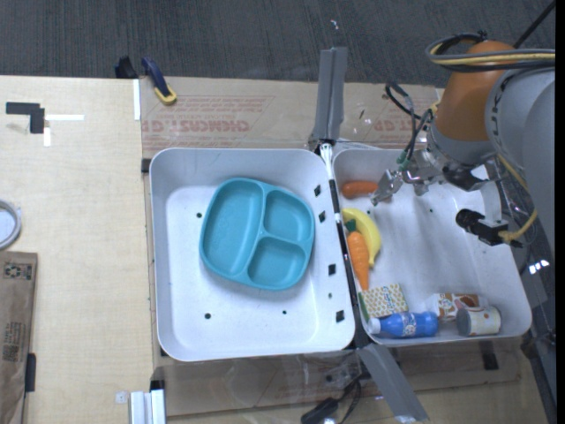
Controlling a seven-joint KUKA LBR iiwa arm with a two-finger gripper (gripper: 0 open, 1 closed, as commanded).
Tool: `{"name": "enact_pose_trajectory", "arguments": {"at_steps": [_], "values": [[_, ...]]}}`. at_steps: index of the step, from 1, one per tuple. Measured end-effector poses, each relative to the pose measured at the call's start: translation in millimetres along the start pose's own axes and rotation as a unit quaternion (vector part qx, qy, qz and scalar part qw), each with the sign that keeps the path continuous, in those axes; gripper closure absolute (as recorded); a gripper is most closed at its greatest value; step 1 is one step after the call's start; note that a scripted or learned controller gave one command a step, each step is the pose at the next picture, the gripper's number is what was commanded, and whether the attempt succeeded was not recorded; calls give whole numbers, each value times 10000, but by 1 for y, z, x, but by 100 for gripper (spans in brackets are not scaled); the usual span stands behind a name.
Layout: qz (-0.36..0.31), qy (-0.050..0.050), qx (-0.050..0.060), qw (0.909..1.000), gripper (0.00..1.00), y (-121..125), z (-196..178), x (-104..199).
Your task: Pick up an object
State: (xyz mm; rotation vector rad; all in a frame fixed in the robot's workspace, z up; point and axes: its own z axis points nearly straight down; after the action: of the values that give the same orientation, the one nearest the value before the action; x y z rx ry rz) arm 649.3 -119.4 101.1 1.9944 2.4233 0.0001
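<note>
Over the right bin (508, 281), the arm (494, 104) slants down; jaws (387, 188) seemingly empty, opening unclear

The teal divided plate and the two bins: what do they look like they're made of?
The teal divided plate looks like molded plastic with a matte-to-satin finish: uniform colour, rounded compartment ridges, only soft highlights. The left bin and the right bin look like thin white plastic or coated sheet, smooth and slightly glossy, with rolled rims; the view can't settle which.

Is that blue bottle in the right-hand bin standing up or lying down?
Lying down. The blue bottle rests on its side along the right bin's near wall, its white cap end pointing left.
</note>
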Motion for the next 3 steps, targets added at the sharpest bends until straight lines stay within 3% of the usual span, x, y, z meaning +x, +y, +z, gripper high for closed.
{"name": "enact_pose_trajectory", "arguments": {"at_steps": [1,2,3], "values": [[-821,-2,-4,9966,0,-19,-40,-32],[-769,9,10,9970,0,-23,-23,-38],[-140,6,0,9999,0,13,9,15]]}}
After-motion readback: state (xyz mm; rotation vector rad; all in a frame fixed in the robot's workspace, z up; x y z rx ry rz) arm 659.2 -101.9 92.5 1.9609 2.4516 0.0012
